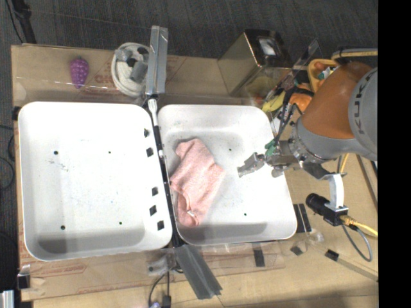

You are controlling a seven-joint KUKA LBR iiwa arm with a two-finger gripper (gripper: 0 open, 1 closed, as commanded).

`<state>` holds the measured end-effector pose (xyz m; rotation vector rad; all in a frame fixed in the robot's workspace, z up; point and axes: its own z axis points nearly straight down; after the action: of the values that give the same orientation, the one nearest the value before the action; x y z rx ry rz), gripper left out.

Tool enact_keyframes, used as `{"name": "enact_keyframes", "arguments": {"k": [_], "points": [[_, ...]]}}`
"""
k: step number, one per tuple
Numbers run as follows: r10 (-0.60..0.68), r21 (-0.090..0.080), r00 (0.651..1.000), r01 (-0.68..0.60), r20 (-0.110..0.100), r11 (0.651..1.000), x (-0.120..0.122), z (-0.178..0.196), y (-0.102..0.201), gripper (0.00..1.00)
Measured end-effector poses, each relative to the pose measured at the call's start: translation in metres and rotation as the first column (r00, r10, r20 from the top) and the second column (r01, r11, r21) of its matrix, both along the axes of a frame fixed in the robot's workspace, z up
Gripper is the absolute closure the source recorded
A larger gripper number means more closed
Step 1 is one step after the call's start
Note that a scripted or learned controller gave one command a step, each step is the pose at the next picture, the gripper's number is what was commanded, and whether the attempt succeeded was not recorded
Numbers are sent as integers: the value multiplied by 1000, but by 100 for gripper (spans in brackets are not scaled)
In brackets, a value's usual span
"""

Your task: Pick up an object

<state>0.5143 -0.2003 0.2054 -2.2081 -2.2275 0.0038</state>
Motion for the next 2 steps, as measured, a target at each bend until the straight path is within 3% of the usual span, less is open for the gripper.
{"name": "enact_keyframes", "arguments": {"k": [1, 2], "points": [[0, 0, 1000, 0, 0, 1000, 0, 0, 0, 0], [126, -1, 992, -126, 1, 992, 64, -73, 17, 0]]}}
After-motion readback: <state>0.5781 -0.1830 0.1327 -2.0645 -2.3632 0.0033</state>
